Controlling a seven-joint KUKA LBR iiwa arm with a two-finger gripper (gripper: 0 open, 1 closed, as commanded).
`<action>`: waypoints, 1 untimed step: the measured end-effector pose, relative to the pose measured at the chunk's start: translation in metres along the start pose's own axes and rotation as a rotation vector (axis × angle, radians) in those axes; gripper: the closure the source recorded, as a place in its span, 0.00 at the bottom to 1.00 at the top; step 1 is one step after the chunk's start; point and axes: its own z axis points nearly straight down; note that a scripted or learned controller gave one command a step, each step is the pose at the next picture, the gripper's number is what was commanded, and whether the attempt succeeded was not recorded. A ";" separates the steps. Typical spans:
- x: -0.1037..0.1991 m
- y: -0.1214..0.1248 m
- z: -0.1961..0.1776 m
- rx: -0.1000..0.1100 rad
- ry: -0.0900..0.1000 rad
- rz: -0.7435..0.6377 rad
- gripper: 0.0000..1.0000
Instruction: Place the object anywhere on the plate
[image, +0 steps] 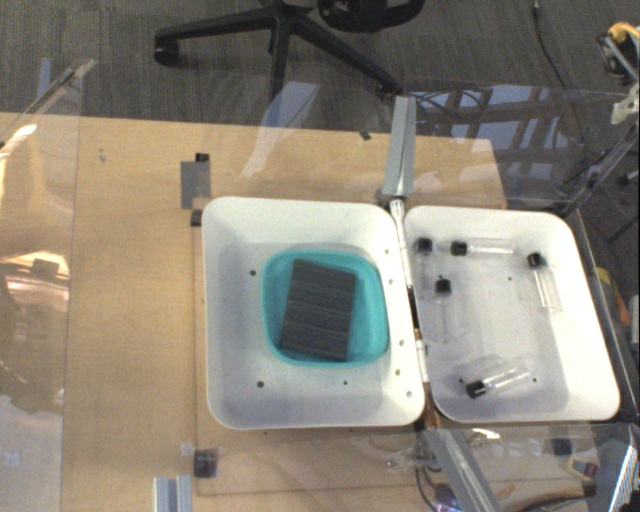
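A wooden bench (120, 330) carries two white bins. In the left bin (225, 300) a teal plate (372, 300) sits centred, with a dark ribbed block (318, 310) lying flat on it, clear of the rim. It looks stiff, light and grippable across its short sides. The right bin (590, 330) holds clear vials (497, 380) along its edges. The jaws' state I cannot tell.
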 end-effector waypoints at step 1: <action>0.002 0.000 -0.001 0.000 0.001 0.001 0.00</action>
